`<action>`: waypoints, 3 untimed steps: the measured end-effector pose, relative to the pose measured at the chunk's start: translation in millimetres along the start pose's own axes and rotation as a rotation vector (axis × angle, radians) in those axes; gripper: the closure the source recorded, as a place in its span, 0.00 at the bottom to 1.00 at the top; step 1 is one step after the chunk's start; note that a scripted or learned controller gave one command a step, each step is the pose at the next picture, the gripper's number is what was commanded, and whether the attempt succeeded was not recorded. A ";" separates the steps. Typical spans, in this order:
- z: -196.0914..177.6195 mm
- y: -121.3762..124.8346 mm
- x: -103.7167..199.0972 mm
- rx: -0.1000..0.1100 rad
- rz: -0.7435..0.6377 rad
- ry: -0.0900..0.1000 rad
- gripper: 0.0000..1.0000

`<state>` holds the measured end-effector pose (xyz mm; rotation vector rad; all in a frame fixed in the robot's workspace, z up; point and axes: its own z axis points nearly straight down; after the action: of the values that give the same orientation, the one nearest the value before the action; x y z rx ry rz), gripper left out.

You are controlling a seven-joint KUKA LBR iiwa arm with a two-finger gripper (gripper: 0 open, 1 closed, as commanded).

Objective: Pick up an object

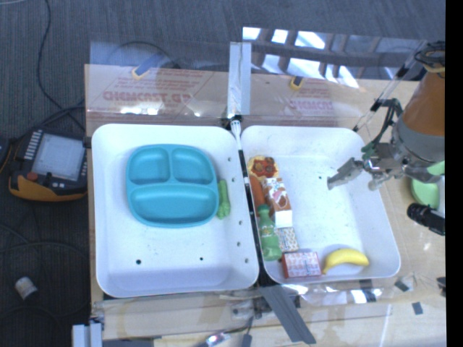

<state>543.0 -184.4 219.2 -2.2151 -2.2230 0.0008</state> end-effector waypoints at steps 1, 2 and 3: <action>123.0 17.6 -29.2 -0.007 -0.063 0.005 0.00; 126.0 91.4 -29.0 -0.018 -0.020 0.004 0.00; 125.8 97.0 -29.3 -0.013 0.029 0.008 0.00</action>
<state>639.7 -213.1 93.0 -2.2496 -2.1928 -0.0226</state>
